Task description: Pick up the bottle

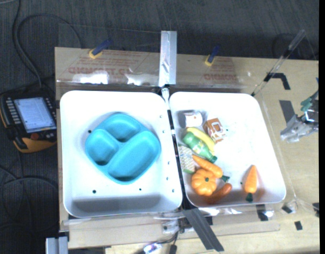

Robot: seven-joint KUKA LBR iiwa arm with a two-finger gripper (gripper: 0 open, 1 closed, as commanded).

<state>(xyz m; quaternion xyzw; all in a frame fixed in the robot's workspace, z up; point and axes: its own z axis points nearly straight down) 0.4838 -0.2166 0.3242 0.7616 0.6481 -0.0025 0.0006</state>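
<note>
The green bottle (198, 145) lay slanted among toy food in the right bin (268, 142), likely light, stiff and slick, best pinched across its body, while the gripper (297, 127) waited beside the bin.

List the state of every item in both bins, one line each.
Blue divided plate: flat in the left bin, nothing in it.
Green bottle: lying on its side in the right bin, among the toy food.
Orange pumpkin: upright.
Carrot: lying apart, near the front right corner.
Gripper: outside the bins.
</note>
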